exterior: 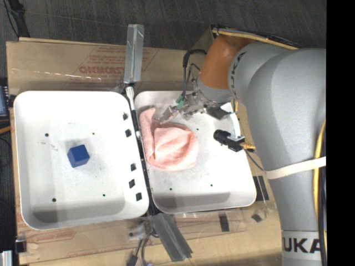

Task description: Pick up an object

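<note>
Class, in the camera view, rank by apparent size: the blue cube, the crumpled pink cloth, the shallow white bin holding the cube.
Largest first: shallow white bin holding the cube, crumpled pink cloth, blue cube.

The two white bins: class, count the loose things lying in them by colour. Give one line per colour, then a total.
Blue: 1, the cube, in the bin on the view's left
Pink: 1, the cloth, in the bin on the view's right
Total: 2
</note>
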